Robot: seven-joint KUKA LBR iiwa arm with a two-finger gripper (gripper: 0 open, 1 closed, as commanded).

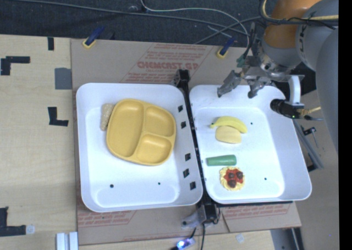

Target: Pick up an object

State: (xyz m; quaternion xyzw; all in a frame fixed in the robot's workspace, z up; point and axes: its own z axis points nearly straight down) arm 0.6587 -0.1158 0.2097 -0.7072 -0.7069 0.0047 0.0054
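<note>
The right bin (286,161) holds a yellow banana (230,122), a pale yellow slice (228,135) just below it, a green cylinder (221,160) and a small pizza-like toy with red spots (232,178). My gripper (240,89) hangs above the back edge of the right bin, up and to the right of the banana. Its two fingers are spread apart, open, with nothing between them.
The left bin (91,150) carries a yellow divided plate (141,132) with a tan bread-like piece (105,116) tucked at its left side. Black clips run along the wall between the bins (188,133). Cables cross the dark floor behind the bench.
</note>
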